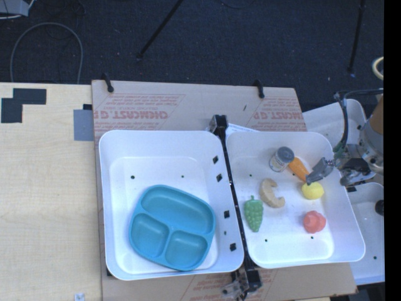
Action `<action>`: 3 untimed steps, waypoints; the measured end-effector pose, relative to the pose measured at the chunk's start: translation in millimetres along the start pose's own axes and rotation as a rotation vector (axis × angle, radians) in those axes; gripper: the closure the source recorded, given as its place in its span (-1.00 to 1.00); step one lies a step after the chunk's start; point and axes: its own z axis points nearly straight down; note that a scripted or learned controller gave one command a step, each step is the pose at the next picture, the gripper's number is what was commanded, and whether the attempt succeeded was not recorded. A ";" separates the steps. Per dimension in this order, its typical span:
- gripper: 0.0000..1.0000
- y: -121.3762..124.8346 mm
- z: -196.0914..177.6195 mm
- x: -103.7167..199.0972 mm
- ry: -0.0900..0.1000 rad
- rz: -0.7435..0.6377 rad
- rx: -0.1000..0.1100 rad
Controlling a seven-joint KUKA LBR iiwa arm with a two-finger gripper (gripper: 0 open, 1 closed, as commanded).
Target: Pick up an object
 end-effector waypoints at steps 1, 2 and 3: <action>-1.00 2.6 -7.6 0.3 -0.003 -0.003 -0.014; -1.00 2.5 35.0 -1.7 -0.002 -0.003 -0.010; -1.00 5.2 78.4 1.2 -0.001 -0.003 -0.009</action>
